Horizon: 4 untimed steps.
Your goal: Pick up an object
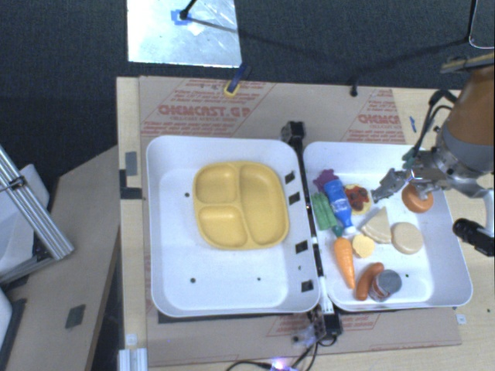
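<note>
1. End effector (389, 182) position: it hung over the right bin (448, 238), in the upper middle of it, with the grey arm (472, 130) reaching in from the right. Whether its fingers were spread or closed could not be told from this angle, and no item was seen between them.
2. Right bin contents: a blue bottle (338, 199) with a white cap lay beside a green vegetable (322, 212); a purple piece (325, 178) sat just above them.
3. A small red-and-yellow item (357, 197) lay near the end effector tip; contact could not be confirmed.
4. An orange round piece (418, 199) sat to the right of the end effector, partly under the wrist.
5. Lower items: an orange carrot (345, 260), a yellow round slice (363, 246), a pale wedge (377, 226), a beige round piece (407, 238), a red sausage (366, 277) and a grey-topped can (384, 284).
6. Left bin (170, 230): it held a yellow divided plate (240, 205) with three compartments.
7. Both bins rested on the surface (201, 103).
</note>
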Each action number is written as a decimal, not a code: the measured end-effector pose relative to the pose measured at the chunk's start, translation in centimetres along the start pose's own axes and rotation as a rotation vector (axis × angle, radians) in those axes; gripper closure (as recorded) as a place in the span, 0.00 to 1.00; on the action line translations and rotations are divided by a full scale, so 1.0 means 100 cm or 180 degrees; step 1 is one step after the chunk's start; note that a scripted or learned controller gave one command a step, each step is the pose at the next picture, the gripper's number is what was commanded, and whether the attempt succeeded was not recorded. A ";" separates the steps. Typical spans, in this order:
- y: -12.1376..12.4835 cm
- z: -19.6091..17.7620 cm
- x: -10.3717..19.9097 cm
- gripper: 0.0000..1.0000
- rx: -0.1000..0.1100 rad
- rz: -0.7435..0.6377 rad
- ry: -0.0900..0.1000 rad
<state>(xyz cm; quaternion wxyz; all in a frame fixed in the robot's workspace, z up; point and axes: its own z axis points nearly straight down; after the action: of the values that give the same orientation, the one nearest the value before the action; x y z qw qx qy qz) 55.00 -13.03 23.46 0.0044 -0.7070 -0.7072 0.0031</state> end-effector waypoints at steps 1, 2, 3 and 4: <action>0.002 -0.006 0.000 0.00 -0.0037 -0.0008 -0.0006; 0.013 0.042 0.000 0.00 -0.0031 -0.0005 -0.0004; 0.022 0.089 0.001 0.00 -0.0027 -0.0003 -0.0003; 0.026 0.125 0.004 0.00 -0.0071 -0.0005 -0.0018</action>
<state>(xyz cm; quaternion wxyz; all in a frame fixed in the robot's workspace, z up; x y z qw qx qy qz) 57.50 -12.58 10.94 -0.0056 -0.7065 -0.7077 -0.0028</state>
